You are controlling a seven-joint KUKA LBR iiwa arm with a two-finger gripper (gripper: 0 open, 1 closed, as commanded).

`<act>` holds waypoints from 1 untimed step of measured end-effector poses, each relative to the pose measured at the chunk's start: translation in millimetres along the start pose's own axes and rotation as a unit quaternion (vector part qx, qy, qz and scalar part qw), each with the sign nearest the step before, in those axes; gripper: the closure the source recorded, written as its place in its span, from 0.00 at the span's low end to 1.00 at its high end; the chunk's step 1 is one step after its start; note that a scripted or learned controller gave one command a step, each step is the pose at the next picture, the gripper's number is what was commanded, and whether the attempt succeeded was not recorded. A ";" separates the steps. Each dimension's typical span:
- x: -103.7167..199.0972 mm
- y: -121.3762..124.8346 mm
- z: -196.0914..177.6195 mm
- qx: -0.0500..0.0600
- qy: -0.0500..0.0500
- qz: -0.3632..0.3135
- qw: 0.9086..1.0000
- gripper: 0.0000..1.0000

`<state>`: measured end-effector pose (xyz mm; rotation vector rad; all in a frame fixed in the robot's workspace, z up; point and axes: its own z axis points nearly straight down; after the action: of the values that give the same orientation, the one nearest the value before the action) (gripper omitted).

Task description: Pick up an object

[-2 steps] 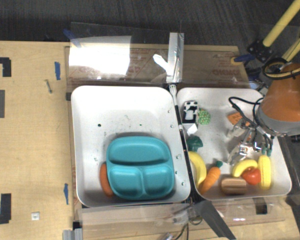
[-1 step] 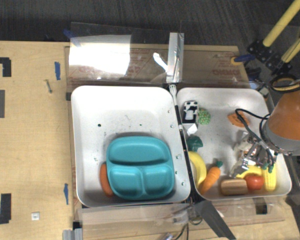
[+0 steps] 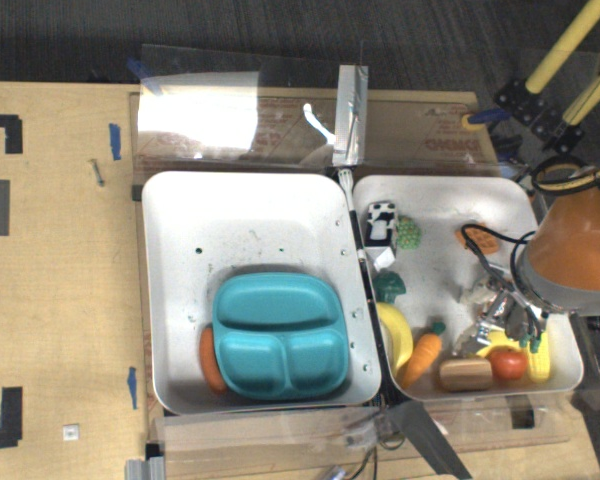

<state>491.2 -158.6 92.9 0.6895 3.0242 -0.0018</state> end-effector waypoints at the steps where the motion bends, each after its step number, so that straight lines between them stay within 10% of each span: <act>1: 15.1 17.2 3.1 0.001 0.011 -0.009 1.000 0.00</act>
<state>485.2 -136.6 89.3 0.6682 3.0509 0.0009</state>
